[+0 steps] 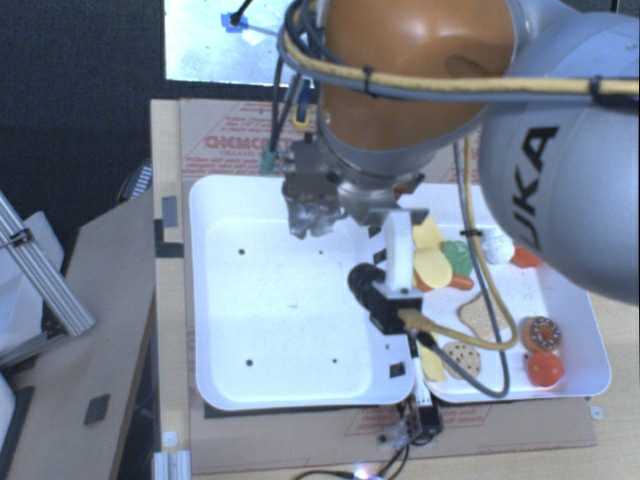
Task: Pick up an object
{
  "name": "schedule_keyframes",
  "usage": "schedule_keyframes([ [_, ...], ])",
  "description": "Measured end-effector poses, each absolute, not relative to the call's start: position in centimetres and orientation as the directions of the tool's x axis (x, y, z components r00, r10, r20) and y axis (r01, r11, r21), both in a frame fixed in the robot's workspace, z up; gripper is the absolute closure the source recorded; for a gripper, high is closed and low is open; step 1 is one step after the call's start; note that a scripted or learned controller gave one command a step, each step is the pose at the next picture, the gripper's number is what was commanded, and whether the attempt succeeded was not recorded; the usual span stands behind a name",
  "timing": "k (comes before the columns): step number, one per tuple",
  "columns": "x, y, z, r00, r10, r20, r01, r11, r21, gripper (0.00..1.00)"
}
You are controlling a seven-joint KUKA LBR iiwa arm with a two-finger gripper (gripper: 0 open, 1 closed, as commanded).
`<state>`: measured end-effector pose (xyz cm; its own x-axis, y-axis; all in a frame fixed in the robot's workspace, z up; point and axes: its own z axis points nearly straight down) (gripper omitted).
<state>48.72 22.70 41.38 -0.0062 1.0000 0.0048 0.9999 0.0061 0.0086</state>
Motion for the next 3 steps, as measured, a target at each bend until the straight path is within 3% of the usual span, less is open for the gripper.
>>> schedule_keyframes([
  [1,53.5,23.4,48.6,-0.006,1.000,0.004,1.000,0.006,0.011,1.00],
  [2,50.0,23.4,32.9,-0.002,1.000,-0.006,1.000,0.001,-0.016,1.00],
  [3,56.2,23.4,41.5,0.001,1.000,0.004,1.000,-0.001,0.012,1.00],
])
